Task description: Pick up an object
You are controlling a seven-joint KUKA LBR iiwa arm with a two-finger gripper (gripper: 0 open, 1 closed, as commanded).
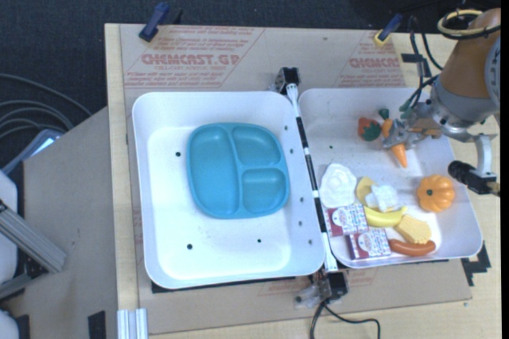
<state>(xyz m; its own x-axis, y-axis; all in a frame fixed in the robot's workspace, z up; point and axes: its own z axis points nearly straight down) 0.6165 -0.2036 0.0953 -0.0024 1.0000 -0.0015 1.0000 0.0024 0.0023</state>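
Carrot (401, 156) | camera view: lies in right bin (465, 246), upper part, long axis slanting toward bin's near edge | my gripper (402, 135) just above its top end, near touching | grip state: cannot tell

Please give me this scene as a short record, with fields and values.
left bin: blue tray
right bin: toy foods
gripper: low in the right bin, at the carrot
near gripper: tomato
front of right bin: pumpkin, banana, sausage, egg, cartons
held: nothing visibly
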